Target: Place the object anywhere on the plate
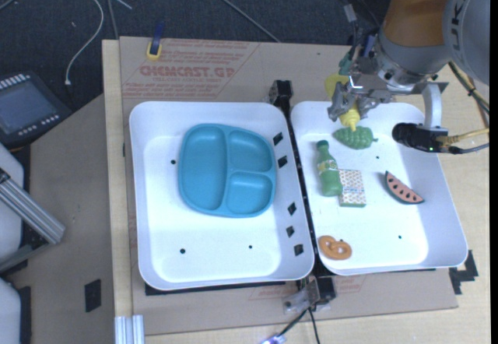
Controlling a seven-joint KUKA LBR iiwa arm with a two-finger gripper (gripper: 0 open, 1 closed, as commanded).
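We cannot tell yet which piece is meant for the plate; the nearest candidate is a small yellow object (351,117) in the upper part of the right bin (436,245), right beneath the gripper (349,107). The gripper hangs directly over that yellow object, but we cannot tell whether its fingers are apart, together, or clamped on it, so we do not count it as held.

Just below the yellow object lies a green leafy toy (355,137), then a green bottle (327,167) touching a small patterned packet (352,187). A watermelon slice (402,188) sits toward the right, a pretzel (334,247) at the bin's lower left corner.

The blue divided plate (227,170) rests in the left bin (156,257), centre-left of the frame, with nothing on it. We judge the task barely begun: grasping, carrying across and setting down all remain.
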